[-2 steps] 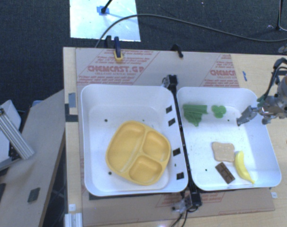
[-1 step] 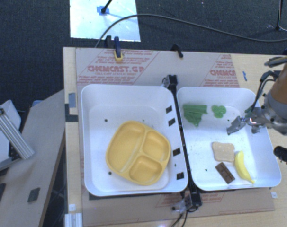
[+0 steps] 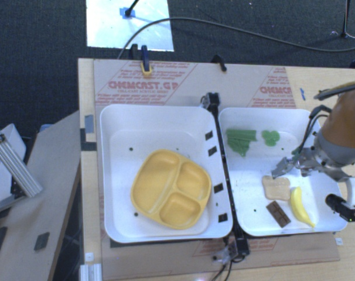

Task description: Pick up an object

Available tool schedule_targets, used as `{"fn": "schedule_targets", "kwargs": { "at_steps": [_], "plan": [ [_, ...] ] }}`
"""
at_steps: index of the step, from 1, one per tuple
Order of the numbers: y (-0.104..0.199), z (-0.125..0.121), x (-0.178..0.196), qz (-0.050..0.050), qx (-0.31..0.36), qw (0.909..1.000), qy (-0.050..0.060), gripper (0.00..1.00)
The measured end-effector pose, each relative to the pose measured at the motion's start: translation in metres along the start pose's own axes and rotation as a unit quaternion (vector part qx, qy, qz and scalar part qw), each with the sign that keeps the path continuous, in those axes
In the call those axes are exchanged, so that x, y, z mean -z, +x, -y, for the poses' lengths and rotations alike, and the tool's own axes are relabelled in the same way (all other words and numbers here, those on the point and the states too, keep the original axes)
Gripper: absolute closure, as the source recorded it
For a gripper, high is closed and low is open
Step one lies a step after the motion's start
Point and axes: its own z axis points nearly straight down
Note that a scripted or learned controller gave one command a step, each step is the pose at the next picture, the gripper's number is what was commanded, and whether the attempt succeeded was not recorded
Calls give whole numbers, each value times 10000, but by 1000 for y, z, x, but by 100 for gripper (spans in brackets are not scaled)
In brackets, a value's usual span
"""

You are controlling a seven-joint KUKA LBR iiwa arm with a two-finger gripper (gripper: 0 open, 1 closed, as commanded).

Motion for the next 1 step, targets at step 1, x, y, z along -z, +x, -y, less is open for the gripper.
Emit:
{"fn": "schedule_targets", "kwargs": {
  "at_steps": [1],
  "plan": [
    [-1,-2,-16,7,2,10000,-32,0]
  ]
}}
